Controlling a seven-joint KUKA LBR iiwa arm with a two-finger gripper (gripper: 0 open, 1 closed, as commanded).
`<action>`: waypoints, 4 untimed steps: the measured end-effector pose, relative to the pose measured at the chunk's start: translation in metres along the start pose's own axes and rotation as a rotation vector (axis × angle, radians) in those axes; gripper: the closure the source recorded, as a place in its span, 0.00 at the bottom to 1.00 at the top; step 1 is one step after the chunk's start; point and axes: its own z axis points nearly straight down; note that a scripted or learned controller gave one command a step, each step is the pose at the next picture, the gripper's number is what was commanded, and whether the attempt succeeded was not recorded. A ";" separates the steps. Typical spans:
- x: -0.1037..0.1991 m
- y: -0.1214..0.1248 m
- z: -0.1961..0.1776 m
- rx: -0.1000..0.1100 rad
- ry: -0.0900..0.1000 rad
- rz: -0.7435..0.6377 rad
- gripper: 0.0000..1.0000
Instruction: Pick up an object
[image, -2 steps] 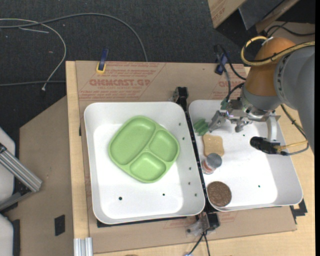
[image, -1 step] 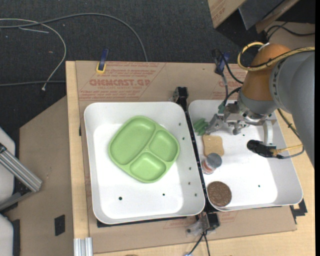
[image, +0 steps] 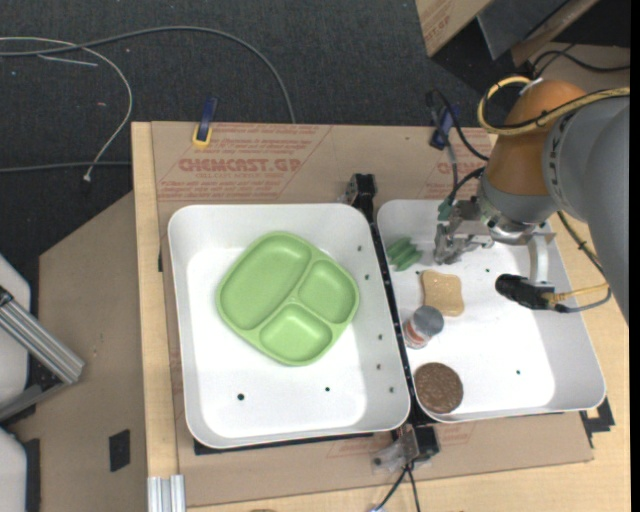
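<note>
Gripper (image: 452, 243): lowered into the right bin (image: 560, 390) near its far edge; finger state cannot be determined
Objects (right bin): green piece (image: 404, 252) just left of the gripper, tan sponge-like block (image: 443, 292), small grey-capped item (image: 424, 326), brown disc (image: 438, 387)
Left bin (image: 200, 390): green divided plate (image: 288, 297)

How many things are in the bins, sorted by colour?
Green: 2, the divided plate and a small green piece
Tan or brown: 2, the sponge-like block and the round brown disc
Grey: 1, a small round thing
Total: 5
</note>
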 end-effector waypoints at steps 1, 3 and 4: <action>-0.007 0.009 -0.052 0.000 -0.003 -0.001 1.00; 0.003 0.009 -0.124 0.003 -0.001 -0.001 1.00; 0.052 0.012 -0.130 0.004 0.000 -0.006 1.00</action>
